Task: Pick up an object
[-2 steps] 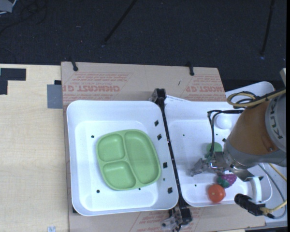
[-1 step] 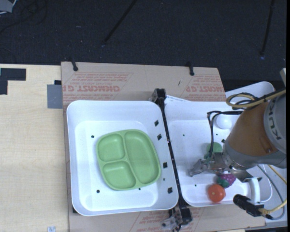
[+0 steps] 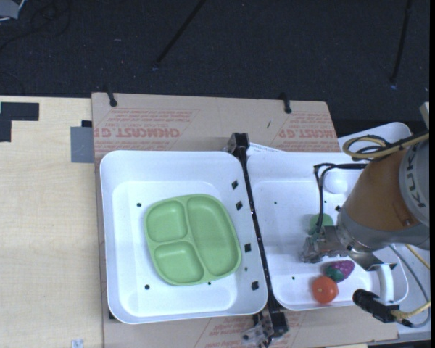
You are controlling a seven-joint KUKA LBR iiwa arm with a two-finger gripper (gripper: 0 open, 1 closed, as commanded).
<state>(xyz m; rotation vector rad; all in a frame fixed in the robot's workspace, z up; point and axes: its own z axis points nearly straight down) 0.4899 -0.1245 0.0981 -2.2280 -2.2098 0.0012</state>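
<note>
1. Your left bin [image 3: 123, 194] holds the divided plate [image 3: 192, 239].
2. Your right bin [image 3: 283, 194] holds a ball [image 3: 324, 289] near its front edge, with a small object [image 3: 341, 270] just behind it.

Arm [image 3: 391, 194] enters from the right edge of the desk, grey casing with the orange band broad above the wrist. Wrist angled down and leftward. Pincer [image 3: 315, 251] low over the right-hand bin, toward its near half. Dark cables loop over the upper arm. Finger state unreadable at this slant.
</note>
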